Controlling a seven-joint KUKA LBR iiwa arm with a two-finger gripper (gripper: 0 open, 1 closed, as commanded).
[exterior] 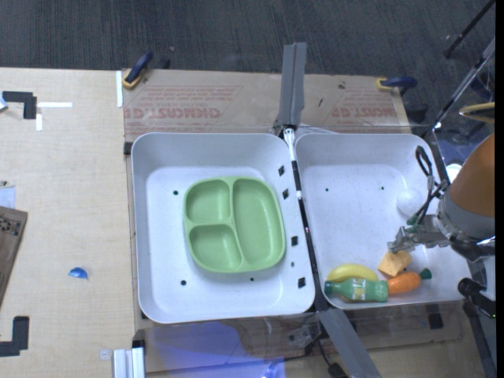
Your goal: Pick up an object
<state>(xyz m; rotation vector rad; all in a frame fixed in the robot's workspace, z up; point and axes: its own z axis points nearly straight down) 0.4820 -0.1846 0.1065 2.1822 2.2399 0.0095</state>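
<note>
A glossy, rounded green divided plate [235,224] with three compartments sits near the middle of the left white bin [157,290], whose smooth floor is lightly speckled. In the right white bin [346,172], a cluster of small toy foods lies against the near wall: a curved yellow banana [352,272], a green bottle [358,290] with a yellow label lying on its side just in front of it and touching it, an orange carrot [405,283] with a green tip at the bottle's right end, and a tan, wedge-shaped block [393,264] just above the carrot. The grey arm, with its orange band [476,181] swelling at the frame's right edge, leans in over the right bin's right wall, black cables looping beside it. Its gripper [403,241] hangs low, pointing left, directly above the tan block and close to it; whether it touches the block is hard to judge at this angle. The metal fingers blur together here, so it cannot be told whether they are spread or closed, and nothing is visibly held between them. Behind the bins lies a printed brown cardboard sheet [197,101], pinned by blue clamps [138,67], and a grey post [293,81] rises at the seam between the bins. A pale wooden bench [63,211] stretches away to the left.
</note>
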